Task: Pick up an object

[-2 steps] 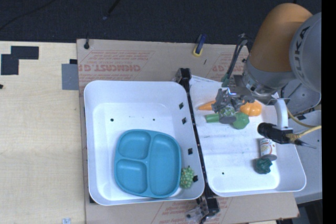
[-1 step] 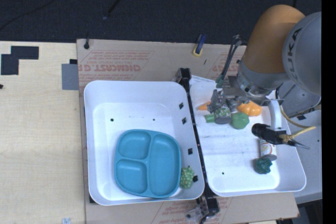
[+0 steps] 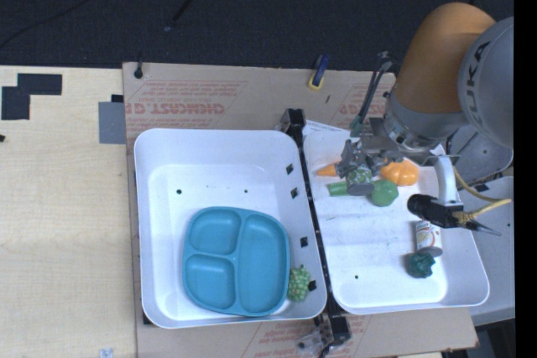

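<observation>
Hanging low over the far end of the right bin, the claw sits in the middle of a tight cluster of small pieces. From this slanted view we cannot tell how wide it stands, and we see nothing we could call held.

The nearest candidate, in our judgement, is the green ball just beside the claw on its near side. It looks like a light, hollow toy: probably stiff enough to squeeze, but smooth and rounded, so it may roll or squirt sideways under an off-centre pinch. We would take it across its widest part, coming straight down.

Crowding is the trouble. An orange lump lies touching or nearly touching the ball on its far side. A green stick lies just left of the claw, and a small orange wedge sits beyond it, close to the wall between the bins. Any of these could get nudged or caught along with the ball.

Farther toward us in the same bin, well apart from the cluster, stand a small can and a teal lump, nearly touching each other. They would be easier, less crowded picks.

The left bin holds a blue divided plate and a knobbly green piece by its right edge, none of it in the way.
</observation>
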